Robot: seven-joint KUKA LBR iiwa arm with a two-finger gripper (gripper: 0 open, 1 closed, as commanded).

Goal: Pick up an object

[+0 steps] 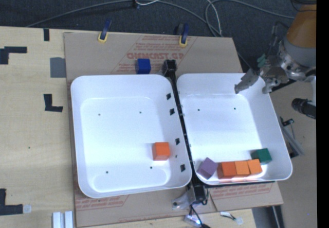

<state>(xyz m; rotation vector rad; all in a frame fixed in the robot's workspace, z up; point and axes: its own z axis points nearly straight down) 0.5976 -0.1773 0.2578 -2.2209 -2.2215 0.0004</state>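
My gripper [255, 85] hovers over the far right corner of the right bin [221, 93], open, with nothing between its fingers. An orange cube [161, 151] lies alone in the left bin [103, 93], near its front right. Along the front edge of the right bin sit a purple block [207, 168], three orange blocks [240, 169] in a row, and a green block [262, 156]. All of these lie well forward of the gripper.
A blue cube [143, 65] rests on the cardboard behind the left bin, outside both bins. Two clamps [183, 36] hold the cardboard's far edge. Black clips [177, 114] join the bins along their shared wall. Cables run across the dark floor behind.
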